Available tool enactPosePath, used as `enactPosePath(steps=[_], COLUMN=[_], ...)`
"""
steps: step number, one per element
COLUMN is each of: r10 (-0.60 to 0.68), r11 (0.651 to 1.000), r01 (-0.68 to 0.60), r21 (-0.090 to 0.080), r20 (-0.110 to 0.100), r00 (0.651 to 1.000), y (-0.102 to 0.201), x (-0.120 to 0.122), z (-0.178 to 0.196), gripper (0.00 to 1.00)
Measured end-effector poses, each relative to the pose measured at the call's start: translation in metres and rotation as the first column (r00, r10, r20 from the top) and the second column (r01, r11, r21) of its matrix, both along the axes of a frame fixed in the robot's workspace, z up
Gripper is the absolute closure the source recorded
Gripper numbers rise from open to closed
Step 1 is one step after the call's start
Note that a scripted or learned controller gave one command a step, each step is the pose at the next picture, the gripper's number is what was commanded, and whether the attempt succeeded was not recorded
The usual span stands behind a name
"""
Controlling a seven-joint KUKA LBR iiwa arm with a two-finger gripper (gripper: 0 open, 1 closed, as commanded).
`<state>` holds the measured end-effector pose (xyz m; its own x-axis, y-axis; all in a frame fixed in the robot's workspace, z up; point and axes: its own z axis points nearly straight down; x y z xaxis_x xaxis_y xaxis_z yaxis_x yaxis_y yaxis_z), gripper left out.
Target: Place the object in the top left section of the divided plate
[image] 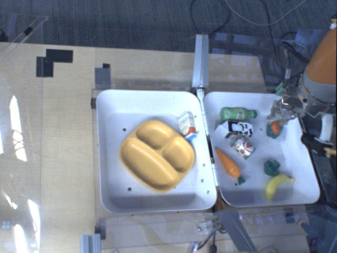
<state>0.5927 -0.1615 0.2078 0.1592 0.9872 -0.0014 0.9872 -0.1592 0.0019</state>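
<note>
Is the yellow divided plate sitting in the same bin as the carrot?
No: the divided plate lies in the left bin, while the carrot lies in the right bin.

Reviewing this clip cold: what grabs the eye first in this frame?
The big yellow three-section divided plate dominates the left white bin, with a small white-and-red packet against its upper right edge. The right white bin holds scattered toy food: an orange carrot, a yellow banana and a green bottle. The gripper hovers at that bin's upper right, over a small orange-and-green item.
</note>
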Motion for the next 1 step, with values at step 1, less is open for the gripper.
enactPosePath(steps=[1], r10=[0.000], r11=[1.000], r01=[0.000], r21=[0.000], r20=[0.001], r00=[1.000], y=[0.0000], x=[0.0001], z=[0.0001], gripper=[0.00])
